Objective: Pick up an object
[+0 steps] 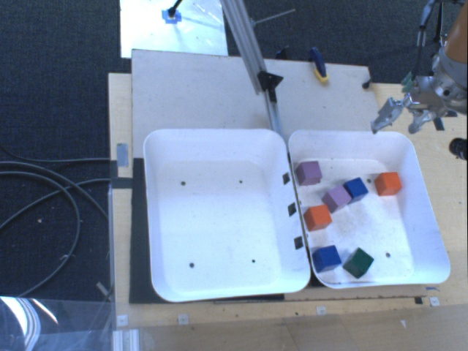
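Observation:
Several small blocks lie in the right bin (pixel 424 218): a purple one (pixel 308 172), a lilac one (pixel 336 197), a blue one (pixel 356 189), an orange one (pixel 387 183), a second orange one (pixel 317 216), another blue one (pixel 326 257) and a dark green one (pixel 358 262). My gripper (pixel 401 118) hangs above the bin's far right rim, its two fingers spread open with nothing between them. It is apart from all the blocks, up and to the right of the orange one.
The left bin (pixel 168 218) sits beside the right one. A slanted metal pole (pixel 248 42) crosses the board behind the bins. A blue-and-yellow clip (pixel 319 64) lies on the board. Cables (pixel 44 196) trail on the floor at left.

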Action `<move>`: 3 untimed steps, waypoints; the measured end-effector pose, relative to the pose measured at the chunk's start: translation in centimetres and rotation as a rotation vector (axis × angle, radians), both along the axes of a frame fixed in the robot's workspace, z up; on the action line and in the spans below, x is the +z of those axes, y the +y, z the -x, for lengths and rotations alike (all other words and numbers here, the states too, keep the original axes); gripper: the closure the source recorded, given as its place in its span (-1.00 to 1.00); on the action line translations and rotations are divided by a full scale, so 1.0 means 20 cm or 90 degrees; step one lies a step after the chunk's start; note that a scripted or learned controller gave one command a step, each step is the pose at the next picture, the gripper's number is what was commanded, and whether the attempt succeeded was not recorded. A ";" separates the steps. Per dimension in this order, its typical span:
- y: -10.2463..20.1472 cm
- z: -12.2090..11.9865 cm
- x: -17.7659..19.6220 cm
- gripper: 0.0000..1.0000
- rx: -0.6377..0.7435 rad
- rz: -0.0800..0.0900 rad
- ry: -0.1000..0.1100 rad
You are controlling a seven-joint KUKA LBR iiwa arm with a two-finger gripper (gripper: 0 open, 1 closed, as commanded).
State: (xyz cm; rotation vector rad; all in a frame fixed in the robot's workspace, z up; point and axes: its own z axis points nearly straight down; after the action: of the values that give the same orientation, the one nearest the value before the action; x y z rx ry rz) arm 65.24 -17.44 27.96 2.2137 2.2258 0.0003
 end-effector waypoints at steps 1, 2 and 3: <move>0.40 0.19 0.44 -1.00 0.004 -0.002 -0.006; 0.30 0.38 0.91 -1.00 -0.002 0.001 -0.007; 0.04 0.50 1.33 -1.00 -0.005 0.003 -0.007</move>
State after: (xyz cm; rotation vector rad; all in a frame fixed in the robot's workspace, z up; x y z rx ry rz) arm 55.34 -16.65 54.65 2.2152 2.2098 0.0073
